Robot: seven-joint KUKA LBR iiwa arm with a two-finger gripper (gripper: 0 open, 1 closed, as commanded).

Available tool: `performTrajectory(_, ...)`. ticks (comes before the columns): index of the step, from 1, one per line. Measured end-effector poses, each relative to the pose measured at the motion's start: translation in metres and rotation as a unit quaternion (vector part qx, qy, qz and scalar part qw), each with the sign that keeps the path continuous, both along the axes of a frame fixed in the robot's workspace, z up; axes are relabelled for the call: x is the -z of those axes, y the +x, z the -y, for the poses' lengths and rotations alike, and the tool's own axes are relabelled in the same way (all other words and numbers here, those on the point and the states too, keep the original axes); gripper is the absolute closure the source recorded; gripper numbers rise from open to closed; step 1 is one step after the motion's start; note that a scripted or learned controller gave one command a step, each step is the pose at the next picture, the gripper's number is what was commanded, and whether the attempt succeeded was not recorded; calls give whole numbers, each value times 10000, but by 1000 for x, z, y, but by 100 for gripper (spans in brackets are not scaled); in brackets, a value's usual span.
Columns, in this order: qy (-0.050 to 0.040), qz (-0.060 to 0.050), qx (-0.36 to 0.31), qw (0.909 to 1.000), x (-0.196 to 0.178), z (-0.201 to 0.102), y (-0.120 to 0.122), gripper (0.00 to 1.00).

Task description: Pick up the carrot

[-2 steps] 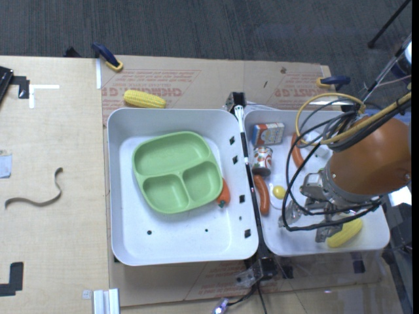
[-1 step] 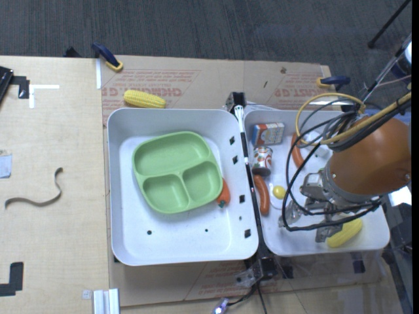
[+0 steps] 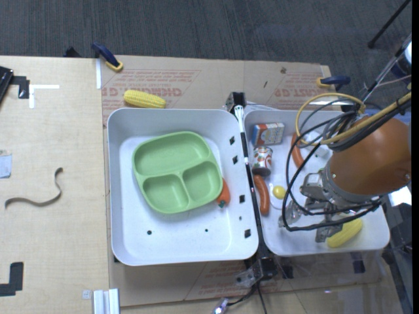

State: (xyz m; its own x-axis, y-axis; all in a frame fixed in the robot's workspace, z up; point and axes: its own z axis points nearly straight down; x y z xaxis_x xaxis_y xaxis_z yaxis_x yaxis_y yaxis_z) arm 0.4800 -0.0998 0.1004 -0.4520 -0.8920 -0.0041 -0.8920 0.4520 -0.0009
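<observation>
Two shallow white bins stand side by side on the bench. The left bin (image 3: 124, 175) holds a green plate (image 3: 177, 171) with three compartments, and each compartment has nothing in it. The carrot (image 3: 224, 193) lies in this bin, pressed against the right edge of the green plate, near the wall that divides the two bins. It is partly hidden under the rim of the plate, so I see only a short orange part with a bit of green at its lower end.

The right bin (image 3: 281, 241) is more crowded. At its far end there is a small box (image 3: 270, 134) in red, white and blue, and just below it a small can (image 3: 262, 157). Beside the dividing wall lies a sausage (image 3: 263, 195), and near it a small yellow ball (image 3: 279, 191). A banana (image 3: 344, 233) lies at the near right corner.

The arm hangs over the right bin, with its gripper (image 3: 313, 205) among black cables, well apart from the carrot. How the hand stands I cannot tell, because the wrist and cables cover it.

Outside the bins, a corn cob (image 3: 145, 98) lies on the cardboard behind the left bin.
</observation>
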Motion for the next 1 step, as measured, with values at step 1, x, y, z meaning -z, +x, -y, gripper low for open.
performTrajectory(1, 0, 0, 0, 10000, 0, 0, 0, 0)
